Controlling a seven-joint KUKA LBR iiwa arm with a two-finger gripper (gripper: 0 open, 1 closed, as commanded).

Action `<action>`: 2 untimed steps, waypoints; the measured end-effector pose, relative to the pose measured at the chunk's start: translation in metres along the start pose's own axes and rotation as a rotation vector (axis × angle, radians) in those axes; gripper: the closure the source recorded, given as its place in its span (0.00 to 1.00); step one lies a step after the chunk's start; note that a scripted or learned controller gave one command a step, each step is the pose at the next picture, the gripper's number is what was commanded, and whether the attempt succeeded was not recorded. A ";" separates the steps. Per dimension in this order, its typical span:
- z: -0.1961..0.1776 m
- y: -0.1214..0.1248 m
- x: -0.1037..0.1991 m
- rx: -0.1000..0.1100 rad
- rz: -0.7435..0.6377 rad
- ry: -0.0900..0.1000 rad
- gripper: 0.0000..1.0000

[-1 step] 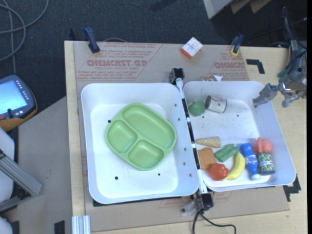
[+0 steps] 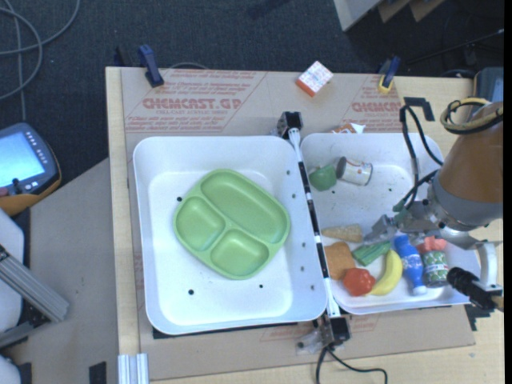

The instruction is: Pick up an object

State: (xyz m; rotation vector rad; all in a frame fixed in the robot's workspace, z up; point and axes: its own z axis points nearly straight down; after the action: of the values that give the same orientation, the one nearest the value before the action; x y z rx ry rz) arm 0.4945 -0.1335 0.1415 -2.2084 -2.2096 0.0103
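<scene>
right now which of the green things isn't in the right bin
The green divided plate; it lies in the left bin, while the other green pieces sit in the right bin.

My bench (image 2: 240, 94) is a pale board printed with red lettering, held along its far edge by 2 blue clamps (image 2: 149, 64). Around it I see dark carpet (image 2: 200, 14), with loose cables (image 2: 24, 22) at far left and a lit screen (image 2: 22, 162) below them.
</scene>
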 end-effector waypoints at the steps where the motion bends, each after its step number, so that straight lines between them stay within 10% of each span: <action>1: 0.058 -0.007 -0.035 -0.015 0.004 -0.003 0.00; 2: 0.042 -0.004 -0.035 -0.026 0.002 -0.009 1.00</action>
State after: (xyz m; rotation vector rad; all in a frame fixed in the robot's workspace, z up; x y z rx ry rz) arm 0.4901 -0.1685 0.0991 -2.2283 -2.2244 -0.0088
